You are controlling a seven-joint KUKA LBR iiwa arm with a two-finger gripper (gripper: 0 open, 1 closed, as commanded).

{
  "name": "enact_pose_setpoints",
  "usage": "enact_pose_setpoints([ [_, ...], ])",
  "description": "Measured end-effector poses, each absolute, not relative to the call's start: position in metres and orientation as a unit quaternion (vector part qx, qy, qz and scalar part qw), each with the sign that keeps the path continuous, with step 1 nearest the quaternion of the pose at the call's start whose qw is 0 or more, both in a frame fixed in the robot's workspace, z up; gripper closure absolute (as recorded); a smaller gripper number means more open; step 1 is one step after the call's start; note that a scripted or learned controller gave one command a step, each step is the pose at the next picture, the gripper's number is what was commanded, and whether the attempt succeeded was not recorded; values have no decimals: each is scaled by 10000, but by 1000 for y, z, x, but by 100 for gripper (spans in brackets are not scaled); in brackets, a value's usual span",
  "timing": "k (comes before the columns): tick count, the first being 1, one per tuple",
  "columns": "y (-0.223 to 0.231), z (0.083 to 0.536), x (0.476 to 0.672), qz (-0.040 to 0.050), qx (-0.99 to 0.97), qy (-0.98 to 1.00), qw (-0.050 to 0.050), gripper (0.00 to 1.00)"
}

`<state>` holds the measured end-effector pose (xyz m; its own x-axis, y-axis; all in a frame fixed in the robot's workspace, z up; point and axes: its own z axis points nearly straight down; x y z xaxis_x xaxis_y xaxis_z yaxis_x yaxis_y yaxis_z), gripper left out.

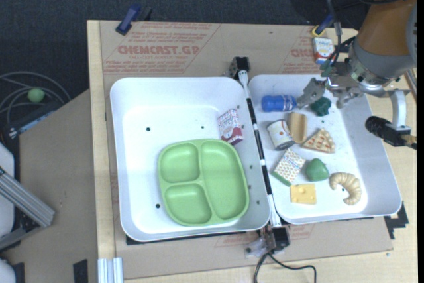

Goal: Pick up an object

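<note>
My gripper (326,97) hangs over the far part of the right bin (377,162), with its two grey fingers (309,93) spread apart. A small dark green object (322,106) lies on the bin floor in the gap between the fingers, and neither finger presses on it. Just left of the gripper lies a blue bottle (277,103). Nearer the camera are a tan bread piece (298,126), a small can (279,134), a pizza-like wedge (320,141), a green and white box (289,166), a green pepper (316,169), a cheese block (303,193) and a croissant (348,185).
The left bin (132,142) holds a green divided plate (201,181) and a red and white packet (229,126) by its right wall. A black clamp (240,66) sits at the far end of the divider between the bins. A black part (387,129) overhangs the right bin's right rim.
</note>
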<state>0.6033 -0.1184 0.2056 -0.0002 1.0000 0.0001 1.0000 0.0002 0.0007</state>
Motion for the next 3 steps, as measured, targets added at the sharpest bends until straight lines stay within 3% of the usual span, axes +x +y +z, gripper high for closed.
enact_pose_setpoints([
  [1, -96, 115, 613, 52, 7069, 7073, 41, 0],
  [2, -94, 84, 584, -5, 7072, 7070, -9, 0],
  [3, -94, 94, 584, -4, 7075, 7067, -9, 100],
])
